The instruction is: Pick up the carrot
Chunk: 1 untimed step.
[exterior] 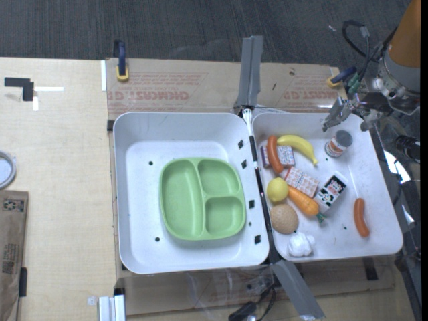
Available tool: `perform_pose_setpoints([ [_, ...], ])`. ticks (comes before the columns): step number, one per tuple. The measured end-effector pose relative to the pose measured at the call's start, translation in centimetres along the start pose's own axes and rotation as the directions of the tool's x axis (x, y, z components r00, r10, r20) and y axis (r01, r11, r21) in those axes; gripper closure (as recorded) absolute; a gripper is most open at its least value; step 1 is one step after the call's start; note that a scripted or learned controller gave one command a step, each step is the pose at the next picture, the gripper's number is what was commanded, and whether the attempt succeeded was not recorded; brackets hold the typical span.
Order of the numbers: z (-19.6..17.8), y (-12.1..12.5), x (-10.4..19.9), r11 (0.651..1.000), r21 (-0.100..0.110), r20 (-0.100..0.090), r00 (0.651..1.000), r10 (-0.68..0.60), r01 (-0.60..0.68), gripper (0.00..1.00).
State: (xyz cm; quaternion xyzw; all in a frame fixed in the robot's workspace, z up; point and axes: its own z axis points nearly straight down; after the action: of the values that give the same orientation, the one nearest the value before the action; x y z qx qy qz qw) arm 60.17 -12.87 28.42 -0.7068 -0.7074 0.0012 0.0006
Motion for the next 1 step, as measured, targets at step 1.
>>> perform_pose_setpoints([
  [1, 13.92, -5.0, 2.79, 0.997, 0.001, -0.001, 0.997, -0.077, 0.077, 0.0],
])
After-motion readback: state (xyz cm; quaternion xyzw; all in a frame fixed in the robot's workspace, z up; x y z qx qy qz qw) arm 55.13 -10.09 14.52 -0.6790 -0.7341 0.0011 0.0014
